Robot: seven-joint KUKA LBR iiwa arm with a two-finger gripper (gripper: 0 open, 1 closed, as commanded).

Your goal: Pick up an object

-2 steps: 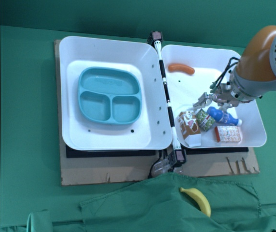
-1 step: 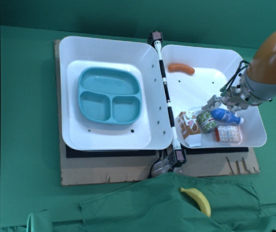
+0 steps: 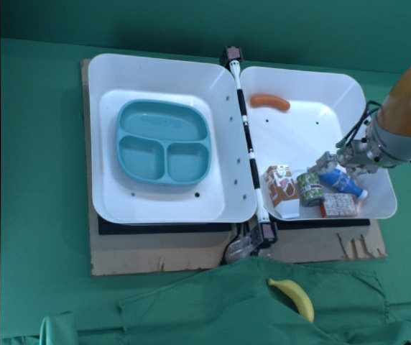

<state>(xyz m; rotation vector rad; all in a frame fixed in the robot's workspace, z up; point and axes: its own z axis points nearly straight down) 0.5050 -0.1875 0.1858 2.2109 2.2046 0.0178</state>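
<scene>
While the right bin point(image 3: 302, 74) is being crowded along its near edge, a small carton point(image 3: 280, 187), a round can point(image 3: 309, 188) and a flat red packet point(image 3: 338, 205) are being seen lying just beside one another, with an orange sausage point(image 3: 270, 102) well apart near the far wall. A teal divided plate point(image 3: 164, 141) is being borne by the left bin point(image 3: 108, 77), and a banana point(image 3: 294, 298) is lying on green cloth point(image 3: 213, 307) outside. The blue bottle point(image 3: 340, 181), white-capped and tilted, is being overhung by the gripper point(image 3: 329, 162) between can and packet; whether the claw is released or clenched cannot be told.
</scene>
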